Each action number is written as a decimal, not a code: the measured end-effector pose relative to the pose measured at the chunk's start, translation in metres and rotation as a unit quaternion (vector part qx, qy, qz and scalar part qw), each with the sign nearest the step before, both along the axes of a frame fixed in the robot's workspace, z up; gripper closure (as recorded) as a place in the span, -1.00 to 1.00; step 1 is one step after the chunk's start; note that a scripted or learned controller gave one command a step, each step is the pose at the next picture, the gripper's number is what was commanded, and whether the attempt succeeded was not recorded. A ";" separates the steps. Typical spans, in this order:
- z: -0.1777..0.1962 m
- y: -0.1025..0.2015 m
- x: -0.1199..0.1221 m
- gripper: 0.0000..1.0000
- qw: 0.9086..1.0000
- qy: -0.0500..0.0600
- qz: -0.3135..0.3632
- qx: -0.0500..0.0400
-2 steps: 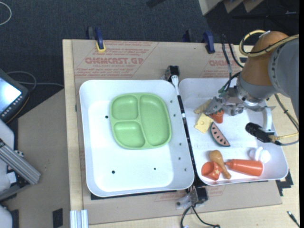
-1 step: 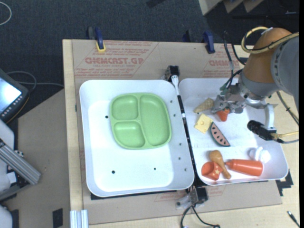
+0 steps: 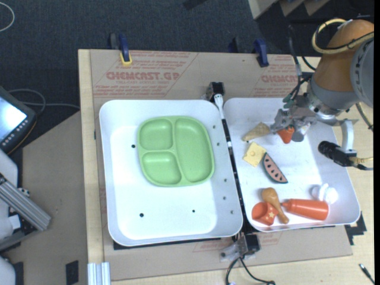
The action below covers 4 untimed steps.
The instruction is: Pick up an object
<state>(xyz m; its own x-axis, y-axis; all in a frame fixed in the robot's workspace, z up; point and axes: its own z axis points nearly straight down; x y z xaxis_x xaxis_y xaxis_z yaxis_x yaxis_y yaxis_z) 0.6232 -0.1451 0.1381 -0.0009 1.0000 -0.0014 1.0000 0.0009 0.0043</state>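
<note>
Grey, with an orange band above the wrist, the arm enters from 3 o'clock and bends down over the upper part of the right bin (image 3: pixel 350 203). The gripper (image 3: pixel 288 129) points downward, its fingers closed about a small orange-red piece (image 3: pixel 286 136). Two white bins lie side by side. The left bin (image 3: pixel 119 159) holds one green divided plate (image 3: pixel 176 151). The right bin holds one tan wedge (image 3: pixel 257 132) at the gripper's 9 o'clock, one yellow cheese slice (image 3: pixel 254 155), one watermelon slice (image 3: pixel 275 168), one drumstick (image 3: pixel 274 202), one tomato (image 3: pixel 262 213), one carrot (image 3: pixel 307 208) and one white piece (image 3: pixel 324 192).
</note>
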 end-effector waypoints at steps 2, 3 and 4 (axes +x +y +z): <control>0.090 -0.003 0.006 1.00 1.000 -0.002 0.000 0.000; 0.100 0.048 -0.018 1.00 1.000 0.003 0.002 0.002; 0.102 0.089 -0.041 1.00 1.000 0.004 0.002 0.002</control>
<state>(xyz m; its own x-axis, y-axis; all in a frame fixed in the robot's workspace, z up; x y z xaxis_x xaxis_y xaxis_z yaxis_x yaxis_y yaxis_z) 0.5825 -0.0562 0.2404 -0.0043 1.0000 0.0021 1.0000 0.0043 -0.0030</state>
